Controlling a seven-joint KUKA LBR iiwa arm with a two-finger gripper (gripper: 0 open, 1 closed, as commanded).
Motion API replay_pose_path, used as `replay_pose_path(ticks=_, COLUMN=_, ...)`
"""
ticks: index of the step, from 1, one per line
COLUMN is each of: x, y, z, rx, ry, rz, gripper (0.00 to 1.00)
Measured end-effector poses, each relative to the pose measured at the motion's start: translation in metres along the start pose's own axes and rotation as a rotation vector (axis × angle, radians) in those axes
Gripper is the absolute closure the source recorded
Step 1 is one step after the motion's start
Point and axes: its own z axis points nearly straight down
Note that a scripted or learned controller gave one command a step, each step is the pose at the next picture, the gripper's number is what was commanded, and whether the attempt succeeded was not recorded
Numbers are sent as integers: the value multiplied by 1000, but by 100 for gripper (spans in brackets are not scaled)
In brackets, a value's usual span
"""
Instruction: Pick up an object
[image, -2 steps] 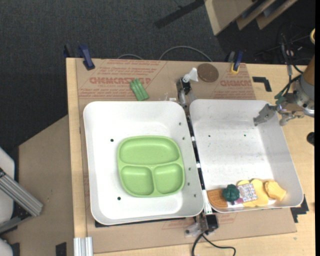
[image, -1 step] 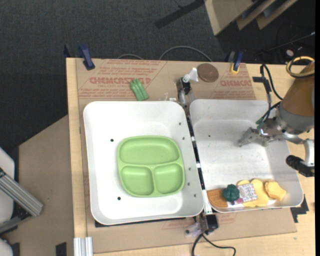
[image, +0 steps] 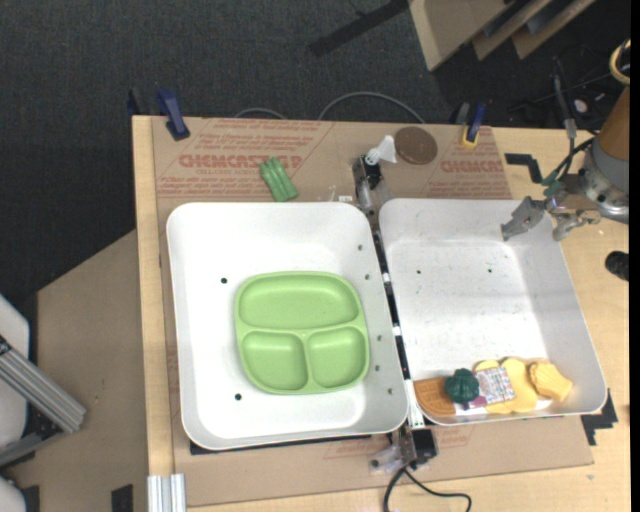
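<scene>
the gripper (image: 540, 215) hangs empty with its fingers spread at the right bin's (image: 470, 290) far edge, well apart from the toys (image: 495, 385) heaped in the near corner, which look light, small and hard-smooth, so pinching the green one (image: 461, 385) across its middle seems safest.

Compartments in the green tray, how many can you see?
3. The green tray in the left bin has one wide compartment across the top and two smaller ones side by side below it. None looks hidden.
</scene>
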Motion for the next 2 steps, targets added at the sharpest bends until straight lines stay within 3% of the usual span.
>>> replay_pose_path(ticks=1, x=4, y=-17, z=95, rx=17, ry=13, rz=1, gripper=0)
replay_pose_path(ticks=2, x=0, y=39, z=8, rx=1, ry=0, rz=0, gripper=0)
